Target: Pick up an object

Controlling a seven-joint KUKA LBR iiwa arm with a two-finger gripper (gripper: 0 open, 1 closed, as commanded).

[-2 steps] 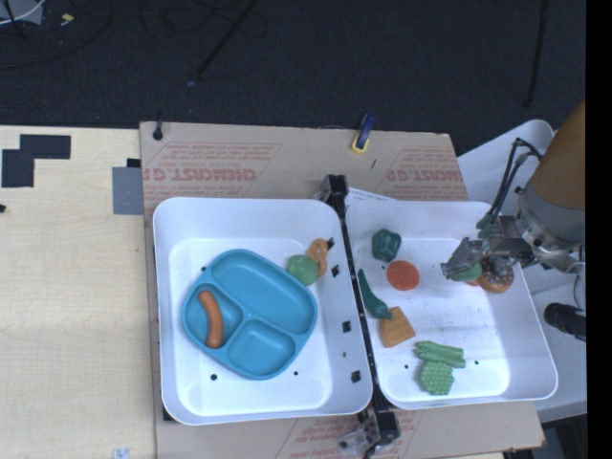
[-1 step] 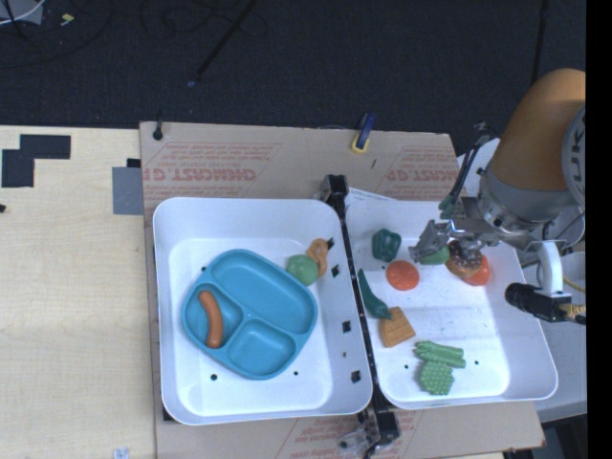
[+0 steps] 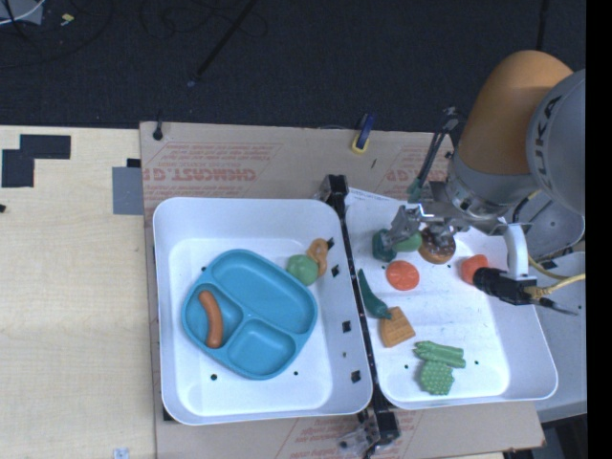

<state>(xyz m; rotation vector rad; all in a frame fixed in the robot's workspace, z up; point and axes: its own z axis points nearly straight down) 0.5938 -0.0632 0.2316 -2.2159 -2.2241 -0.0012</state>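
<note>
The tool [image 3: 413, 226] hung low over the upper part of the right bin [image 3: 535, 357], in the right half of the frame, under the grey arm [image 3: 535, 142] with its orange band. Its metal parts stood close over a dark green object [image 3: 385, 247] and a brown round object [image 3: 439, 250], but whether it was spread or closed, and whether anything sat in its grip, could not be told from this slanted view. Just below it in the frame lay an orange-red disc [image 3: 403, 275], and to the right of that a red-orange piece [image 3: 472, 268] sat beside a black part of the arm's gear. Lower and to the left, near the divider between the bins, a dark teal curved object [image 3: 372, 297] lay touching or nearly touching an orange wedge [image 3: 395, 328]. Toward the lower edge of the right bin were a green bean-like piece [image 3: 440, 353] and, just beneath it, a bumpy green object [image 3: 436, 378]. Across the divider, the left bin [image 3: 182, 247] held a blue compartment plate [image 3: 251, 312] in the middle of the frame, with an orange-brown sausage [image 3: 212, 317] lying in its left compartment. At the plate's upper right rim sat a green ball [image 3: 303, 269], with a small tan object [image 3: 318, 253] just beside it. Both bins rested on brown cardboard on the table [image 3: 67, 314], whose pale wood filled the left of the frame, and a blue and yellow clip [image 3: 362, 134] stood at the cardboard's upper edge.
</note>
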